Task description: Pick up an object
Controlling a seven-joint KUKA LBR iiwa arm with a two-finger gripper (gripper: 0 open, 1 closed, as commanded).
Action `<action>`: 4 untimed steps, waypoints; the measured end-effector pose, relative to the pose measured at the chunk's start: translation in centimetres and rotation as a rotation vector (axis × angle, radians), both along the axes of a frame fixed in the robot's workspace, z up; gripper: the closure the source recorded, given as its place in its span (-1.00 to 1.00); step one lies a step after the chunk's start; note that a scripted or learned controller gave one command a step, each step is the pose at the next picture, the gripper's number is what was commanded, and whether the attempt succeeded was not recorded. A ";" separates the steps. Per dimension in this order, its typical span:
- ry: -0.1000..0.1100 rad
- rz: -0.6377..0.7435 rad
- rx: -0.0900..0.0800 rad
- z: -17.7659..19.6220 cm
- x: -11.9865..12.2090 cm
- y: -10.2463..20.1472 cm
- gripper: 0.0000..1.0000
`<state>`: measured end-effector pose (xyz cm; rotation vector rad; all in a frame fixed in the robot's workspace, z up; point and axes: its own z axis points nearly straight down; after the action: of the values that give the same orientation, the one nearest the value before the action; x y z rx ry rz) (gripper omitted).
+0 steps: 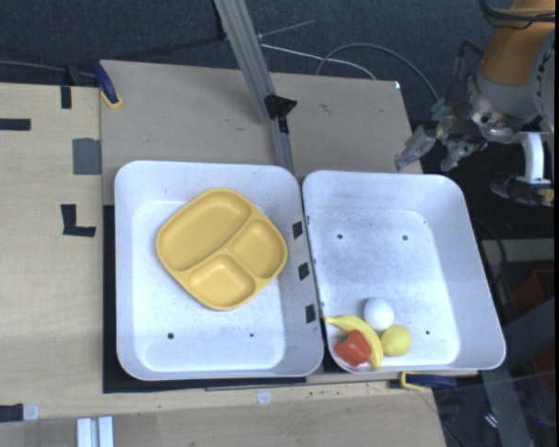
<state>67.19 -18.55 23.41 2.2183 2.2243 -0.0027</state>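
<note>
Plastics and board, as I'm seeing them

I'm looking at a smooth, glossy yellow plastic tray [222, 248], two matt white speckled plastic bins [130, 277], a matt wood-toned desk [37, 277], and a shiny metal rail [247, 40].

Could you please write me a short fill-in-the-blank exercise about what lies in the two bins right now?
1. The yellow divided plate lies in the ____ bin.
2. The white ball lies in the ____ bin.
3. The plate has ____ compartments.
4. The tool hovers beyond the far ____ corner of the right bin.

Missing words: left; right; three; right
</note>
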 end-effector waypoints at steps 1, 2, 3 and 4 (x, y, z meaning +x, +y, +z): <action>0.001 0.000 0.000 0.0 0.0 0.0 -1.00; 0.004 0.000 0.000 -4.4 -0.3 0.4 -1.00; 0.004 0.000 0.000 -8.9 -0.8 0.4 -1.00; 0.005 0.001 0.001 -14.3 -1.0 0.5 -1.00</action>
<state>66.22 -18.03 9.07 2.2206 2.2278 -0.0080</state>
